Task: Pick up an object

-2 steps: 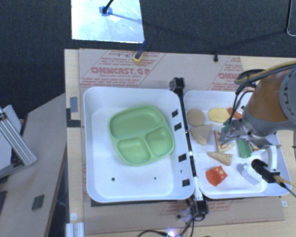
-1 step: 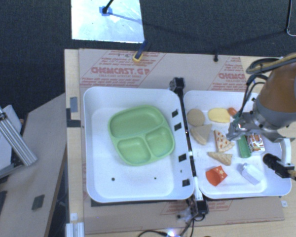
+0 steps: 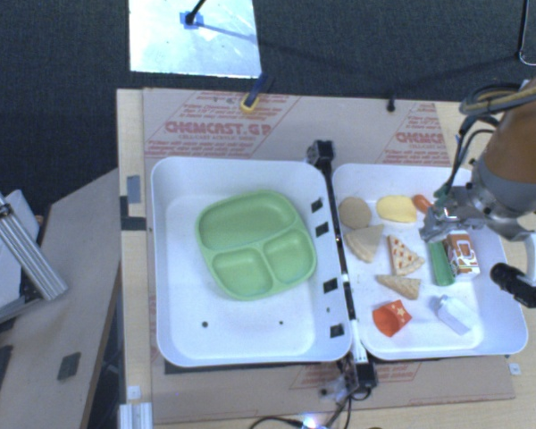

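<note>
Sitting in the left shallow white bin (image 3: 174,329) is a green plastic tray with three parts (image 3: 255,244). The right white bin (image 3: 500,333) holds toy food — a pizza slice (image 3: 403,256), a yellow lemon (image 3: 396,208), a red carton (image 3: 391,317) — under the gripper (image 3: 442,222), whose grip I cannot tell.

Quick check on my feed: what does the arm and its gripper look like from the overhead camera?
The arm enters from the right: a rounded orange band over a grey wrist, with thin cables looping above it. The gripper is silvery-grey metal. A black cylindrical part juts out below it.
</note>
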### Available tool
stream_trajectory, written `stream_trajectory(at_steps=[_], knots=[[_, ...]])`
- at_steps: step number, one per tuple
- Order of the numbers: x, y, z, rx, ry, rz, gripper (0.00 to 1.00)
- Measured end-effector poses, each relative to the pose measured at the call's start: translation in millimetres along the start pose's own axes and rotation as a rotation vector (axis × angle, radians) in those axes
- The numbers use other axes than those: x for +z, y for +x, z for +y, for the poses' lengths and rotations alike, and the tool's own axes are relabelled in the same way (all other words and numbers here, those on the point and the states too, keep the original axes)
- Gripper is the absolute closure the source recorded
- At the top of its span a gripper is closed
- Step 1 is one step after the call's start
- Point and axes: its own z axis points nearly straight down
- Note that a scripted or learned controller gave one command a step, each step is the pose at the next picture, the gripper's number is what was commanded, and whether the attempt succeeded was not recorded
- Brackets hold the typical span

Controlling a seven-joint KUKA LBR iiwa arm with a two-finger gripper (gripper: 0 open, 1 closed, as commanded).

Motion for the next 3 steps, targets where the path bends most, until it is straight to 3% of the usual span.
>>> stream_trajectory(at_steps=[1,3], knots=[[-18.4,0.0,1.4,0.0,0.002,0.0,1.0],[-18.2,87.3,-40.4,-0.004,0.006,0.003,1.0]])
